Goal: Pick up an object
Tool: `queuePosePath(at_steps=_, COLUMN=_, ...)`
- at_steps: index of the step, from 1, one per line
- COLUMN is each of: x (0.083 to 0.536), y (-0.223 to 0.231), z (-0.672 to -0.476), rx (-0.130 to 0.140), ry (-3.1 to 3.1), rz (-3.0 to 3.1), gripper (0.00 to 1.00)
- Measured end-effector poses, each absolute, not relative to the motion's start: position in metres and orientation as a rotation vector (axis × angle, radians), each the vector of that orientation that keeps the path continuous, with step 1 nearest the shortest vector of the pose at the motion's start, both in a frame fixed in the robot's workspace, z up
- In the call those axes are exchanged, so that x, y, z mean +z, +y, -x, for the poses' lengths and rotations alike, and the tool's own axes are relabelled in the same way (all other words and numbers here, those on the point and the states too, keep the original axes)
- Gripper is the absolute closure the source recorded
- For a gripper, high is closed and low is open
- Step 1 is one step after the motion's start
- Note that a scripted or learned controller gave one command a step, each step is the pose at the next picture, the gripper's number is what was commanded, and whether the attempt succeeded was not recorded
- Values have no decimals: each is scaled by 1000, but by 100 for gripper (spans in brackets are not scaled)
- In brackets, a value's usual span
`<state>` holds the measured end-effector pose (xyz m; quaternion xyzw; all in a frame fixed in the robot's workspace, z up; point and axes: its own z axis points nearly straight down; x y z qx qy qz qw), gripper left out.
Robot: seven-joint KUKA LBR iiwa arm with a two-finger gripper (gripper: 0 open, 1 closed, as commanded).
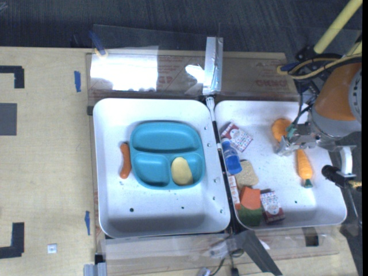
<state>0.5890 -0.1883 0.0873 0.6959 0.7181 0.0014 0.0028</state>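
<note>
fingers (289, 145) blurred, orange object (280, 128) partly hidden

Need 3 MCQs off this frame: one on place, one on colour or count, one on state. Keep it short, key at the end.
1. Where does the yellow lemon-like piece lie?
A. In a lower compartment of the blue tray
B. In the right bin
C. On the bench

2. What colour is the long sausage-like item left of the tray?
A. Green
B. Orange-red
C. White

3. How does the carrot in the right bin lie?
A. Standing on end
B. Flat on the bin floor
C. Inside the tray

Key: 1 A, it sits within the tray's lower right section. 2 B, its hue is plain against the white left bin. 3 B, it lies lengthwise below the end effector.
</note>
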Motion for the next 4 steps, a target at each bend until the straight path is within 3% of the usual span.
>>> queuePosePath(at_steps=1, x=86, y=-187, z=-659, rx=-35, ry=2251, rz=-2229, gripper=0)
queuePosePath(at_steps=2, x=120, y=-221, z=-599, rx=0, ry=2310, rz=-2124, gripper=0)
queuePosePath(at_steps=3, x=118, y=-219, z=-599, rx=0, ry=2315, rz=-2123, gripper=0)
queuePosePath(at_steps=4, x=93, y=-222, z=-584, rx=2, ry=2382, rz=-2050, gripper=0)
